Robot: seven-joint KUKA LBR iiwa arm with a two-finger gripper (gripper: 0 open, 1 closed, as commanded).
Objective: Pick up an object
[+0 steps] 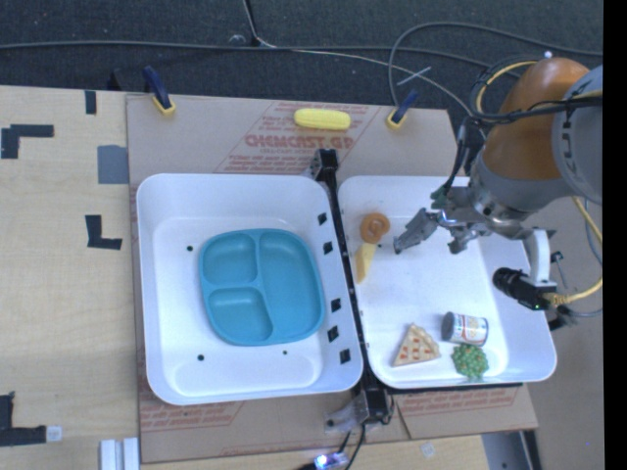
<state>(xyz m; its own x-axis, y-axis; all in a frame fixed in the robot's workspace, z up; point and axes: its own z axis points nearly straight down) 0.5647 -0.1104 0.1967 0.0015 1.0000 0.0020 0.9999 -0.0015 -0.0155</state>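
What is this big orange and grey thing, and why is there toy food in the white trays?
That big thing is a robot arm. It reaches in from the right, and one camera above the bench looks down on it at a slant. At its end is a gripper with two fingers, spread open, holding nothing. It hangs over the right bin, where small things wait to be picked up: a pizza slice, a little can, a green bunch, and near the wall between the bins a brown round piece and a pale yellow piece. The left bin holds a blue divided plate. A yellow piece lies outside, behind the bins.
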